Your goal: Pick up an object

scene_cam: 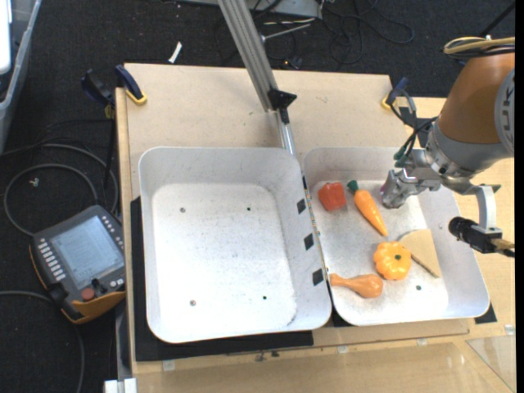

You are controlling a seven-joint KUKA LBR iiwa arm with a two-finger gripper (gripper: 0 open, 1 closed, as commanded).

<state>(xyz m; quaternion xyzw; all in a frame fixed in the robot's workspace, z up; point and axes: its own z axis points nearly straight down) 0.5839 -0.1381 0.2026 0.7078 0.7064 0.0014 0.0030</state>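
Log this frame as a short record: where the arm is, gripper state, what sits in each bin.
arm: reaches in from the right, over the right bin
gripper: above the bin's far side, beside the carrot's green top; grasp not discernible
right bin contents: red toy pepper, carrot, small orange pumpkin, orange gourd-shaped toy, tan flat piece
left bin: white, speckled

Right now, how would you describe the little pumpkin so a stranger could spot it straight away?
Look at the right-hand white bin, where the toy food lies. Toward its near edge sits the pumpkin, just below the carrot and above the orange squash-like piece. It alone is round, ribbed and yellow-orange.
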